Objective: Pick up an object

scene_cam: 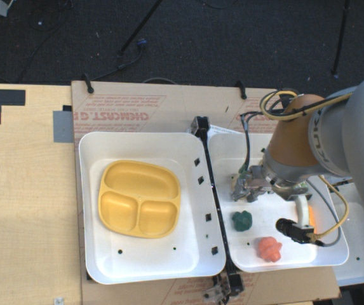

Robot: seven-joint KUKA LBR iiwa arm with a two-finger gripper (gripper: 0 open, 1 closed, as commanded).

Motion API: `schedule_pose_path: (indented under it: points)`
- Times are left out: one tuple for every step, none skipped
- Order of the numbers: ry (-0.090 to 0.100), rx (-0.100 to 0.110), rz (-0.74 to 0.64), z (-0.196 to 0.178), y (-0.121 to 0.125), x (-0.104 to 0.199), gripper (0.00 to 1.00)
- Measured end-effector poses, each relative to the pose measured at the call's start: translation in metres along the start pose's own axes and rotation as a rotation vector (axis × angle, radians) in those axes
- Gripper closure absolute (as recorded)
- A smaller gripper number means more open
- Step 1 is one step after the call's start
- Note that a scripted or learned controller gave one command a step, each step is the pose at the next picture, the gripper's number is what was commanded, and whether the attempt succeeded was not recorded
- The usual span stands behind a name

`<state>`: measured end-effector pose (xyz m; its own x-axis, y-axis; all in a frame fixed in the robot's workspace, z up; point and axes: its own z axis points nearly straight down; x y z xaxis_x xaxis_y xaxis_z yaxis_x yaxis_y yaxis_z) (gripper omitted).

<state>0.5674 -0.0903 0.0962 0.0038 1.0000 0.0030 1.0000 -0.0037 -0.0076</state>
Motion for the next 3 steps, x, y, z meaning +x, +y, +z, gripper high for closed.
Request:
schedule_pose_path:
  points:
    - [-0.003, -0.005, -0.001, -0.046, 0.001, -0.010, 1.00]
    - [-0.003, -0.006, 0.000, -0.087, -0.001, -0.015, 1.00]
    - [-0.003, -0.008, -0.005, -0.148, 0.004, -0.017, 1.00]
